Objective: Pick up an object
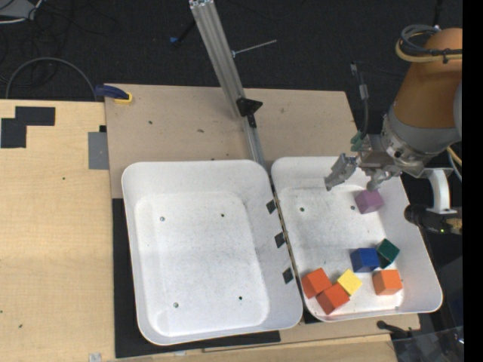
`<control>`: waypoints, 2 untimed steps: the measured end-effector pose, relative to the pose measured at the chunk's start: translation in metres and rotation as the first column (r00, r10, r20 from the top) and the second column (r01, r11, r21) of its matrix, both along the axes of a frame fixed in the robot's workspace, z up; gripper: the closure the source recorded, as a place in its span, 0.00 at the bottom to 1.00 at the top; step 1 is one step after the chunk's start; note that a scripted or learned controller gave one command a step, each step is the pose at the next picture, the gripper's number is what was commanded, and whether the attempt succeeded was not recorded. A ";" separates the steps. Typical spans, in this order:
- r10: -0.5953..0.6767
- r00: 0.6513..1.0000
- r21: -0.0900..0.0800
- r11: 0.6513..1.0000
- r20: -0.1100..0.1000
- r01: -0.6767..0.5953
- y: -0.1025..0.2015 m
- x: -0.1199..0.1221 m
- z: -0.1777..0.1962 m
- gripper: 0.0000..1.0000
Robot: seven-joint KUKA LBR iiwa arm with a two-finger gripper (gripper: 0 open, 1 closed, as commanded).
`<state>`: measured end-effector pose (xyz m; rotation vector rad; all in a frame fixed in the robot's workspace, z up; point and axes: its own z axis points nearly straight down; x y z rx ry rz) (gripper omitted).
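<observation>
Three orange blocks (326, 289), one yellow, blue, green, purple; pincer (361, 173) spread, grasping nothing.

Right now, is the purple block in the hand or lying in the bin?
Cannot tell for sure: the purple block sits just under the hand, inside the right bin.

purple block (369, 200): small pale purple cube just under my wrist, in the right bin's upper part, slightly turned.
blue block (364, 259): touching the dark green block (389, 251) at its right, lower in the same bin.
yellow block (349, 282): tilted, between the two red-orange blocks (325, 290) at its left and the orange block (387, 281) at its right.
</observation>
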<state>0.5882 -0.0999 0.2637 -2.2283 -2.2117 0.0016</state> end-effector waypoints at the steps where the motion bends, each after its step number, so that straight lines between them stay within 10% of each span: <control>1: 0.013 1.000 0.004 1.000 -0.011 -0.013 0.086 -0.036 -0.078 0.00; 2: -0.002 1.000 0.000 1.000 -0.002 0.002 0.079 -0.033 -0.064 1.00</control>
